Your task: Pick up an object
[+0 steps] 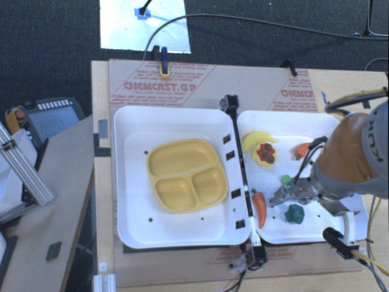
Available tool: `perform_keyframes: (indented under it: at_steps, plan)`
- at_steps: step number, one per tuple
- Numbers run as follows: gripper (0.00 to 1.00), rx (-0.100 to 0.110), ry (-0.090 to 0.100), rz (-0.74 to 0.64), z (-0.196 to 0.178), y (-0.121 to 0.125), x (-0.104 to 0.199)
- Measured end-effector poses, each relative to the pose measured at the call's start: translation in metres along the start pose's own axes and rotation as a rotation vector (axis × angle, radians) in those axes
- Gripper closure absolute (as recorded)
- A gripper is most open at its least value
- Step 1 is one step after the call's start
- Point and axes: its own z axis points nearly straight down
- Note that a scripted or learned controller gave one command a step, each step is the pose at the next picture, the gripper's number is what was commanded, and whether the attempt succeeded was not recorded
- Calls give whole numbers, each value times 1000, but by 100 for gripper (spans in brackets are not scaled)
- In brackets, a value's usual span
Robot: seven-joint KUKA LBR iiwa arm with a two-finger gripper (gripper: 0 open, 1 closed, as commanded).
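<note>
Camera view, lower right of the frame: the pincer (281,197) hung low inside the right shallow white plastic bin (316,119), whether apart or together I could not tell. A dark green lumpy toy (295,213) lay just right of and below it, a slim orange carrot (259,207) just left, a small bright green piece (286,179) just above. A glossy yellow compartment tray (185,174) sat in the left white bin (130,163).

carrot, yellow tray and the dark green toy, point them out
carrot (260,208), camera view, middle of its orange body
yellow tray (185,174), camera view, on the divider ridge
dark green toy (295,214), camera view, its centre
</note>
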Motion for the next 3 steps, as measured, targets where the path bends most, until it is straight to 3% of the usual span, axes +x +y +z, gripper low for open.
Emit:
perform_keyframes:
  at_steps: [1,3]
  plan:
    - [100,-4,0,0,-12,1,0]
    - [100,-8,-3,-4,-114,7,3]
